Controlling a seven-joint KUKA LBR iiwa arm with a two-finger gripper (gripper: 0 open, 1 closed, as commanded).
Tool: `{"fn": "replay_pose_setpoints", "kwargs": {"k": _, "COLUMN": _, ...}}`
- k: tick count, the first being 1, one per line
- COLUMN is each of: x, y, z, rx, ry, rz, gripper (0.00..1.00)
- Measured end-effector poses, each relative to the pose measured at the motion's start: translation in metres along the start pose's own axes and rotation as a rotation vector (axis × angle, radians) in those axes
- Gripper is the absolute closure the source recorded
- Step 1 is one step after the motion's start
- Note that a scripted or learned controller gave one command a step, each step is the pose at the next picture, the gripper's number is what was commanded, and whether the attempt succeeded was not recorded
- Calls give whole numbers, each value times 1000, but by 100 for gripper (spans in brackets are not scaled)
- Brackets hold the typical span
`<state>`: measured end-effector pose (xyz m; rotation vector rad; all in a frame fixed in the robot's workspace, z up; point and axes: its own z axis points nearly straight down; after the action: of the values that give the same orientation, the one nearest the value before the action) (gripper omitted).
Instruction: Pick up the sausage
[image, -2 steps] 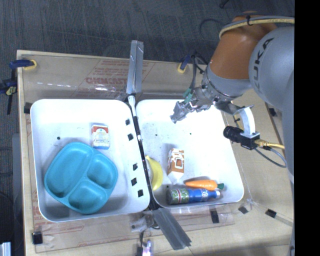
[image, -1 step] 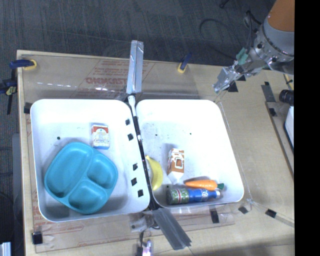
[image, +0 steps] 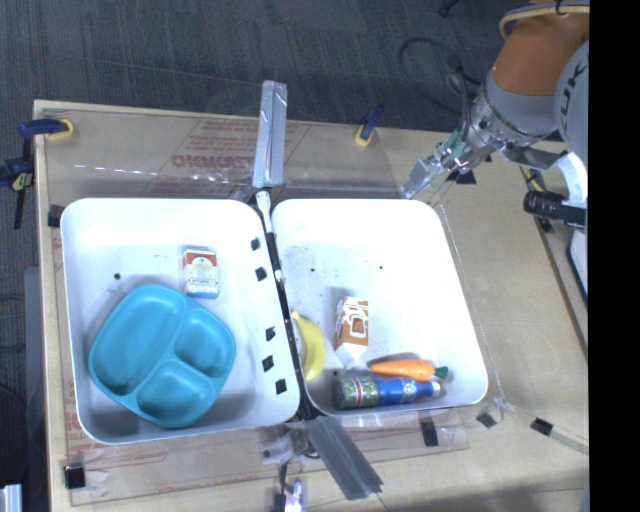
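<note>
My gripper (image: 425, 178) hangs over the far right corner of the right bin (image: 452, 262), above its rim, with nothing seen in it. The right bin's contents lie together at its near edge: an orange, carrot-like stick with a green end (image: 403, 368), a dark green bottle (image: 385, 390) lying on its side, a small brown-and-white carton (image: 351, 322), and a yellow rounded item (image: 313, 345) against the left wall. I cannot pick out a sausage for certain among them. The gripper is far from this cluster, up and to the right of it.
The left bin (image: 80, 240) holds a blue divided plate (image: 160, 352) and a small red-and-white carton (image: 201, 272). A metal bar (image: 270, 135) rises behind the divider between the bins. Clamps sit along the bench's far edge.
</note>
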<state>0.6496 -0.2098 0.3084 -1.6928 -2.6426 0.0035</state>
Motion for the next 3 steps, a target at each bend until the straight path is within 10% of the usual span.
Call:
{"fn": "replay_pose_setpoints", "kwargs": {"k": 1, "x": -2, "y": 7, "z": -123, "rx": -4, "ry": -5, "rz": -492, "gripper": 100}}
{"fn": "replay_pose_setpoints", "kwargs": {"k": 3, "x": -1, "y": 11, "z": -142, "rx": -4, "ry": -7, "rz": -502, "gripper": 100}}
